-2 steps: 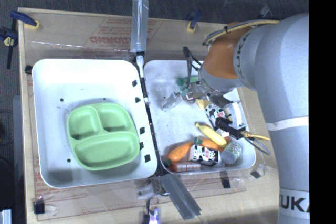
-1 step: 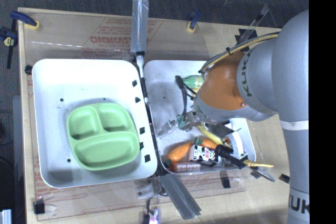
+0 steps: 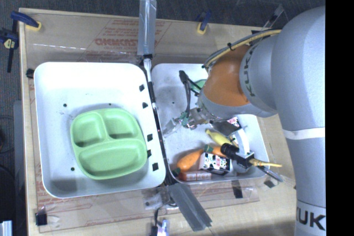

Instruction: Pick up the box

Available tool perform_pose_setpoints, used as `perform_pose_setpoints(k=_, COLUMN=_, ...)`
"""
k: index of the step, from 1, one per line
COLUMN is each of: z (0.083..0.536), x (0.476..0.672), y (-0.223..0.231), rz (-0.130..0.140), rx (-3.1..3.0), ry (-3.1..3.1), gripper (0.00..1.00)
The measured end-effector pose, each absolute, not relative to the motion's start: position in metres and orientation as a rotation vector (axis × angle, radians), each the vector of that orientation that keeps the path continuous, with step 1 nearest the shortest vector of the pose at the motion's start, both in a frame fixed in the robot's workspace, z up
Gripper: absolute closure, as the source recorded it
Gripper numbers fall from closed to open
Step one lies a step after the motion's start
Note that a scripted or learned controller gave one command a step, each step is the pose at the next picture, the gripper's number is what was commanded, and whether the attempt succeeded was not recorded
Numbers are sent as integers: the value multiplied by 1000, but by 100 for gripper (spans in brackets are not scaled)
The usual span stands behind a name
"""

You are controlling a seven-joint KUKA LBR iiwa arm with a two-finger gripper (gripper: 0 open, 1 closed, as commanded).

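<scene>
Box [image 3: 214, 162] lay low in the right bin [image 3: 166, 91], beside an orange thing [image 3: 188, 160], tool [image 3: 187, 117] hung above, grip too hidden to tell, green tray [image 3: 109, 142] sat in the left bin [image 3: 50, 85].

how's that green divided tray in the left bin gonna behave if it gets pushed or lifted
The green tray looks like moulded plastic with three compartments, so probably stiff and light for its size. It lies flat on the left bin floor, so a push would likely slide it rather than tip it. Its rounded, smooth-looking rim may be slippery to pinch.
</scene>
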State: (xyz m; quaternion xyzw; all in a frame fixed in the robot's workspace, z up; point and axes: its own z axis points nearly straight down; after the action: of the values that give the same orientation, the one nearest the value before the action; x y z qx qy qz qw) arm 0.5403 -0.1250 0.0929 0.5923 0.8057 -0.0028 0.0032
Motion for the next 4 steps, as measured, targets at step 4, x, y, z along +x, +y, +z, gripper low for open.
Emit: perform_pose_setpoints(k=4, z=92, x=641, y=-154, rz=-5, rx=2831, ry=1372, gripper=0)
